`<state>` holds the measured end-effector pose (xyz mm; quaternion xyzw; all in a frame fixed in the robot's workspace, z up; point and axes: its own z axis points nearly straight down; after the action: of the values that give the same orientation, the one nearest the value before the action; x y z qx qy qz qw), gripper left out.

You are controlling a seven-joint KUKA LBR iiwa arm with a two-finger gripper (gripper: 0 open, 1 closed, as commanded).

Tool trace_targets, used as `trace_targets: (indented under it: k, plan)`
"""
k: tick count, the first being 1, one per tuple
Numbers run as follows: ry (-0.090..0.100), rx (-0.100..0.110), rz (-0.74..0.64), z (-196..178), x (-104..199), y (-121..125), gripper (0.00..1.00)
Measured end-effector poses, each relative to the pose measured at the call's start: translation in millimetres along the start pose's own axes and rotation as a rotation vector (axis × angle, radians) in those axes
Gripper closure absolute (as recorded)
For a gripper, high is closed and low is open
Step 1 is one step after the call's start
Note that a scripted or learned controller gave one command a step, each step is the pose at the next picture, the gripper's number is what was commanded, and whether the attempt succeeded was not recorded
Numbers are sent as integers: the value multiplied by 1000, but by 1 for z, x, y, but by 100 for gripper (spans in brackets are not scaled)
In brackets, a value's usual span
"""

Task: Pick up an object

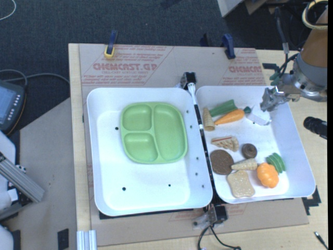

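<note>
The right bin (297, 139) holds several toy foods. A green vegetable (222, 108) and an orange carrot (230, 117) lie at its back, with a tan cone-shaped piece (208, 120) to their left. Mid-bin lie a striped cracker (225, 141), a small brown donut (249, 150), a dark round cookie (221, 161) and a pale wedge (244, 165). At the front sit a bread slice (241, 184), an orange fruit (267, 175) and a green pepper piece (276, 161). My gripper (268, 102) hangs over the bin's back right part, right of the carrot, with nothing seen in it.
The left bin (104, 181) bears a light green divided plate (154, 132). Blue and yellow clamps (110, 46) hold the cardboard base at the back. A black clip (188, 79) sits where the bins meet. The arm's wrist (312, 66) reaches in from the right.
</note>
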<state>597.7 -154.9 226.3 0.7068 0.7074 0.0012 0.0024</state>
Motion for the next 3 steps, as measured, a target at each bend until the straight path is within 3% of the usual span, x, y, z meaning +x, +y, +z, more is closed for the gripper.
trace_targets:
  k: [2,3]
  plan:
    - [2,1,-4,-7,109,26,100]
    - [2,7,-2,-3,132,23,100]
